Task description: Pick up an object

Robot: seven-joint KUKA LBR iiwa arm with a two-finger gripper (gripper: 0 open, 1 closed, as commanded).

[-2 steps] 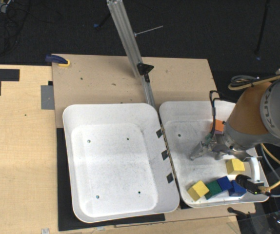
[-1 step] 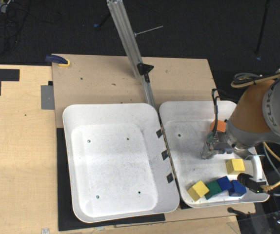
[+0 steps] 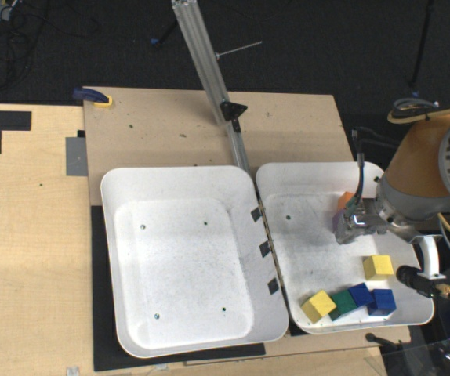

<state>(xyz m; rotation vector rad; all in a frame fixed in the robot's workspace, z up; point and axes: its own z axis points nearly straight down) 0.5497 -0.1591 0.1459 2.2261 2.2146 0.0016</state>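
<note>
End effector is hovering low in the right bin, centre-right of frame; can't tell its opening or any hold. An orange object is sitting just beside it. Descend centred, straddling one piece before closing.

A pale wooden worktop fills the left of the frame, marked with black patches at upper left. A brown board lies at centre. A ribbed silver metal rail slants up from centre. Dark floor with loose cables spans the top.
</note>
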